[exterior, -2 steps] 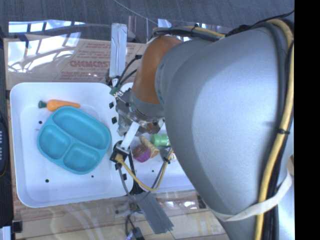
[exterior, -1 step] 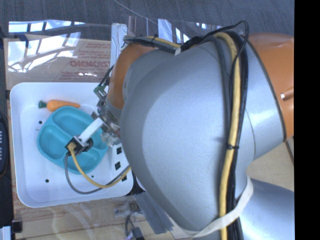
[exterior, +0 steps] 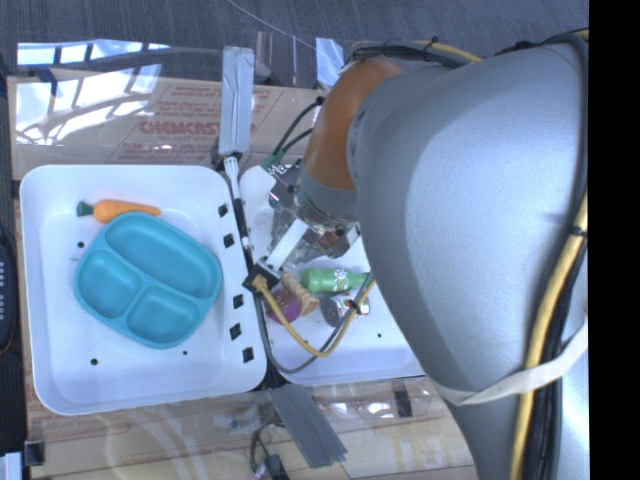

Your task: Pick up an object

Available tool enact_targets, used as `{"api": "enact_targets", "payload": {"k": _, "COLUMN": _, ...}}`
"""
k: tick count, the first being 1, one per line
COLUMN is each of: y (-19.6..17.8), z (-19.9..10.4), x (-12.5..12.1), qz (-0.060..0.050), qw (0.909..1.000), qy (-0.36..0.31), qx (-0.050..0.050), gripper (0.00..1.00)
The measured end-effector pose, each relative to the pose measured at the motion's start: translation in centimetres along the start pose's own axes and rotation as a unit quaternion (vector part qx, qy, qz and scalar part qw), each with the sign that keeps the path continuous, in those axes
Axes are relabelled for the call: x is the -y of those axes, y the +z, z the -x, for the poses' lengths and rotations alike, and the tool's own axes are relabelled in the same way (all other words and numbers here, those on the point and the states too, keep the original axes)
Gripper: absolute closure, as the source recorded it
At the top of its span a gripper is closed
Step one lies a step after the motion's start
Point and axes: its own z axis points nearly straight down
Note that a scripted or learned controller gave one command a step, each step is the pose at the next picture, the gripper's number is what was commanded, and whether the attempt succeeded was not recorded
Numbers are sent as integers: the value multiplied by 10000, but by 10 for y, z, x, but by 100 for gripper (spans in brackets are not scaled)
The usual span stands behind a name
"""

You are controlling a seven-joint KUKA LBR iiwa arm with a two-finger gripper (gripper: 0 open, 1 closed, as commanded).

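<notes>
**Plastics, cardboard and painted metal**

The divided blue plate [exterior: 148,279] and both white bins [exterior: 45,368] look like smooth, faintly glossy plastic. Brown cardboard [exterior: 150,123] behind is matt. The arm's grey shell [exterior: 480,218] has a satin sheen.

Dark grey carpeted floor [exterior: 120,3] fills the top of the frame. Below it lies a brown cardboard sheet [exterior: 150,128] with red print, glossy with window-like reflections at upper left.
</notes>
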Motion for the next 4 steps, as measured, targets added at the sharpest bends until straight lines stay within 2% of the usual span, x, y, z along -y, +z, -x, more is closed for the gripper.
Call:
{"api": "enact_targets", "payload": {"k": 1, "y": 1, "z": -16, "x": 92, "qz": -24, "qw": 9969, "qy": 788, "qx": 16, "gripper": 100}}
{"api": "enact_targets", "payload": {"k": 2, "y": 24, "z": -8, "x": 132, "qz": -19, "qw": 9999, "qy": -159, "qx": 17, "gripper": 100}}
{"api": "enact_targets", "payload": {"k": 3, "y": 14, "z": -35, "x": 162, "qz": 2, "qw": 9967, "qy": -813, "qx": 10, "gripper": 100}}
{"api": "enact_targets", "payload": {"k": 4, "y": 31, "z": -24, "x": 149, "qz": -15, "qw": 9914, "qy": -1312, "qx": 13, "gripper": 100}}
